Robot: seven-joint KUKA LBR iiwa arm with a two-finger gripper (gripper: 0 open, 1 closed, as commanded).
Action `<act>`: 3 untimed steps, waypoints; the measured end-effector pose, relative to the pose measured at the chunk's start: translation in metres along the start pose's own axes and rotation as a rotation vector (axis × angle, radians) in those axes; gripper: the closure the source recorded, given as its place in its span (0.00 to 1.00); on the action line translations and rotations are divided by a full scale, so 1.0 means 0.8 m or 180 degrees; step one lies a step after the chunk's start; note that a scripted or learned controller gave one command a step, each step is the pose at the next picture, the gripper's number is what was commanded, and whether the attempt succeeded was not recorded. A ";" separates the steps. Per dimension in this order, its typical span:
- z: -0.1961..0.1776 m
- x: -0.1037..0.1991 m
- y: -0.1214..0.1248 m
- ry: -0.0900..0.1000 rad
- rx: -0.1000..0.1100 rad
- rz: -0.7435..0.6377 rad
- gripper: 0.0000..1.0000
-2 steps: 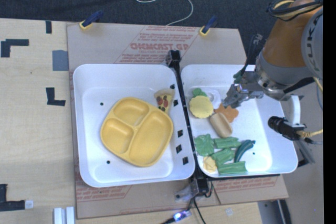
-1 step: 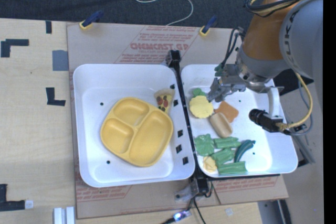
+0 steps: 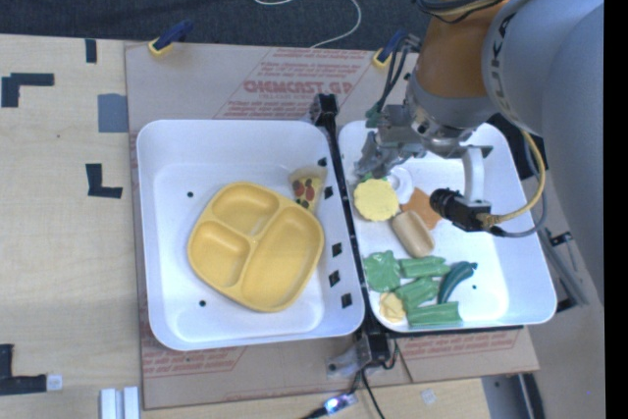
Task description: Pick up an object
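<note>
The gripper [image 3: 378, 164] hangs just above the round yellow toy disc [image 3: 376, 200] in the right white bin [image 3: 525, 255] — can't tell how the jaws are set — so it should drop straight down, clear of the tan bun-shaped piece [image 3: 413, 233].

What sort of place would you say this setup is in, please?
Probably a robotics lab bench for grasping trials: a grey arm reaches over two white bins, toy food and a yellow divided plate lie in them, and cardboard is clamped beneath.
</note>
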State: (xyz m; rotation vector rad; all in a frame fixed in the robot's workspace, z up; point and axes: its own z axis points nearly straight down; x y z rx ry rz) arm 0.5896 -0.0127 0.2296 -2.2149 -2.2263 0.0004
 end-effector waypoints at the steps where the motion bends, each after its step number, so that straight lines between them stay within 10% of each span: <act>1: -0.005 0.071 0.014 0.0000 0.0000 0.0000 1.00; 3: 0.004 0.089 0.002 -0.0007 0.0005 0.0016 1.00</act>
